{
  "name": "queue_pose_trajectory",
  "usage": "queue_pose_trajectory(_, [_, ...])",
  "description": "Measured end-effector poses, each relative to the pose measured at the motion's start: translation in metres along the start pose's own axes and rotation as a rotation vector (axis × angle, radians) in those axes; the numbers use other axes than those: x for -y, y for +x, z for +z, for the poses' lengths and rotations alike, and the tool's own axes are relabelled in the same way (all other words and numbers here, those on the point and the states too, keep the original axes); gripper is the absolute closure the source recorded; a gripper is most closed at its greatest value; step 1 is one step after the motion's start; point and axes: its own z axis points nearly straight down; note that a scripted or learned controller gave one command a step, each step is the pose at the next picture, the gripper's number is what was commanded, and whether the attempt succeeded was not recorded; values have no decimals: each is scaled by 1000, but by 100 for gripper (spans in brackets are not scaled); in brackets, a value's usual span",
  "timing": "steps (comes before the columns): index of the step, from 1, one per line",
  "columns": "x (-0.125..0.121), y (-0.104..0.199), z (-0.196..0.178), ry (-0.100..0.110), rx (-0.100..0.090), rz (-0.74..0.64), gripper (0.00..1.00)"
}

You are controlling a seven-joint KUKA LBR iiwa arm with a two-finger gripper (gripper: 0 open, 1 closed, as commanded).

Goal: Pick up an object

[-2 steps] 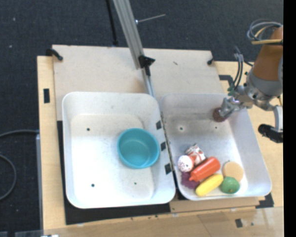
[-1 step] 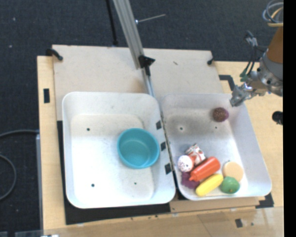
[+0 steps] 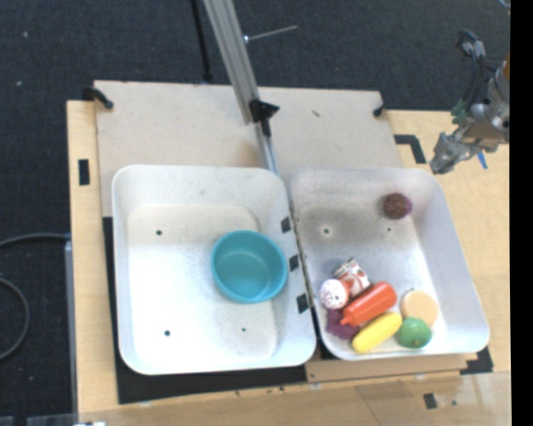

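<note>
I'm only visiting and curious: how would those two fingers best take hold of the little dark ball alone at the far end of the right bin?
Probably straight down from above, closing across the middle of the dark ball. It is round and sits apart from the pile, with bare floor of the right bin around it.

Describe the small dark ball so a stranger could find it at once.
Look in the right-hand white bin, at its far end away from the heap of toy food. The dark maroon ball lies there alone on the bin floor, the only round, dark, bumpy thing with nothing touching it.
</note>
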Motion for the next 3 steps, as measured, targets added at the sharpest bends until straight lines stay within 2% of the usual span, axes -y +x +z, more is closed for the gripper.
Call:
queue_pose_trajectory(1, [-7, 51, 16, 8, -3, -3, 100])
queue_pose_trajectory(2, [-23, 104, 15, 5, -3, -3, 100])
queue_pose_trajectory(3, [-23, 160, 11, 8, -4, -4, 100])
